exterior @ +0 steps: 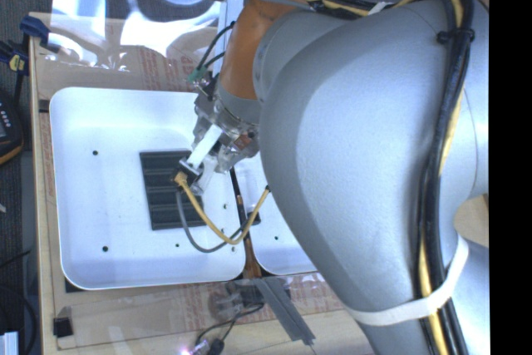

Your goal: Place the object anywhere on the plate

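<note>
Far left: a sheet of clear film point(141, 29) lies on the bench beyond the bins and catches bright glare.

Left bin point(75, 179): white and shallow, with a few small dark dots on its floor. A dark ribbed plate point(162, 195), rectangular, lies flat right of the bin's centre, with its ribs running left to right. Its right edge passes under the gripper and cable.

Gripper point(223, 147): it hangs over the right part of the left bin, above the plate's far right corner, pointing down and to the left. Whether it is clenched or released cannot be told, as the wrist hardware covers its tip. Nothing can be confirmed in its grasp. The object to be placed cannot be made out; its position cannot be told.

Right bin point(287, 258): a near-left corner shows, just beside the left bin.

Arm point(366, 137): its grey body reaches in from the right and covers the rest of the right bin. The orange band point(241, 46) sits just far of the gripper.
</note>
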